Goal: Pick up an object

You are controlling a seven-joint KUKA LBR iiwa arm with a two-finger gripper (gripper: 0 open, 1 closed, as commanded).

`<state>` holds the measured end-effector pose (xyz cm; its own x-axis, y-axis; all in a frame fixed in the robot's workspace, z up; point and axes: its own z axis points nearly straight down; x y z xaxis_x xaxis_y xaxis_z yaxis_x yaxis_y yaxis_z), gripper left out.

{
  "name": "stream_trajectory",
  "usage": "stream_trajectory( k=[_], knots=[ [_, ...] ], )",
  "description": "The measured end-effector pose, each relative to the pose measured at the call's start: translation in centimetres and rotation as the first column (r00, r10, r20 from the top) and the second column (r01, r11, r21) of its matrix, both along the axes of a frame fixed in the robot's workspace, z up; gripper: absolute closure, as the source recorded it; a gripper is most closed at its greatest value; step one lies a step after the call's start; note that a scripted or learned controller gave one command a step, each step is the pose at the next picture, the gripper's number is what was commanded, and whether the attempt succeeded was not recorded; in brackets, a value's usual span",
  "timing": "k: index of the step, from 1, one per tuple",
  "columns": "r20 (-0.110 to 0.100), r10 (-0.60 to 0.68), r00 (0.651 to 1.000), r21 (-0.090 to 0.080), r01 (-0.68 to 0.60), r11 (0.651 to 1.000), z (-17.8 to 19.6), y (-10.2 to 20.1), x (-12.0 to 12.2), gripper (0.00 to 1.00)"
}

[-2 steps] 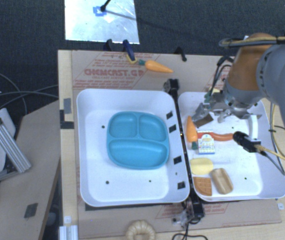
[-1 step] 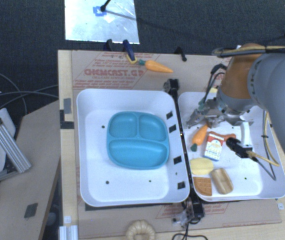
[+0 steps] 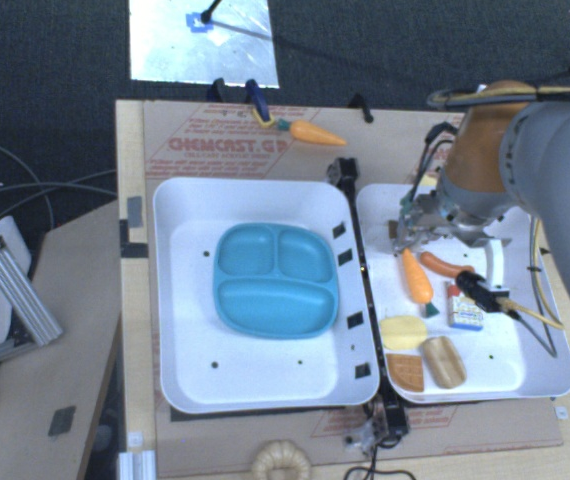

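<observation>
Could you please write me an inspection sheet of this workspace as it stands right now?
Surface: bench bears two white bins, left bin and right bin.
Job's things: right bin holds carrot, sausage, small box, yellow piece, two bread-like pieces.
Clutter: blue divided plate in left bin; another carrot on the bench behind it.
Grippers: gripper low over right bin's rear, holding nothing visible.
Cables: along arm, floor.
Surroundings: metal sheet beyond bench.
</observation>
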<state>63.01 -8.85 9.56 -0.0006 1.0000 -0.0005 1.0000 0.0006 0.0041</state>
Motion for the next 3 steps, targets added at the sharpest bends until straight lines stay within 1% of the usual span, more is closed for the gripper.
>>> stream_trajectory(
  k=[1, 2, 3],
  knots=[
    [0.002, -0.002, 1.000, 0.000, 0.002, 1.000, 5.7, -0.4, -0.8, 1.00],
    [0.003, 0.004, 1.000, 0.000, -0.004, 1.000, 12.2, -0.2, -0.8, 1.00],
    [-0.001, 0.004, 1.000, 0.000, -0.004, 1.000, 12.9, -0.2, -0.7, 1.00]
  ],
)
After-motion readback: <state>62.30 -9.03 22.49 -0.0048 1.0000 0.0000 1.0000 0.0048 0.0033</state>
